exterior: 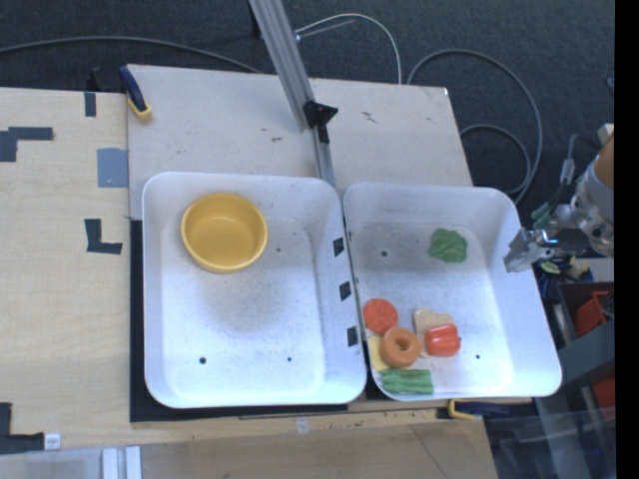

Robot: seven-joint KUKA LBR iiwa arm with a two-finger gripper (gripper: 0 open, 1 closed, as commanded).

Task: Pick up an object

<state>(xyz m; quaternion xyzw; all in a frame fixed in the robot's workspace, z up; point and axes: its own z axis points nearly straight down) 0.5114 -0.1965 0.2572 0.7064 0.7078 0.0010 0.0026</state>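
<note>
The right bin (499, 297) holds several toy foods. A green leafy piece (448, 244) lies near its back right. At the front sit a red-orange round piece (380, 315), a brown ring (400, 346), a tan piece (431, 319), a red piece (442, 341), a green flat piece (407, 380) and a yellow piece (375, 352) partly under the ring. My gripper (526, 250) hangs at the bin's right rim, to the right of the green leafy piece, with nothing seen in it.
A yellow bowl (224, 231) stands at the back left of the left bin (250, 357). A metal pole (290, 53) slants over the bench behind the bins. Cables (469, 78) loop on the dark floor at the back right.
</note>
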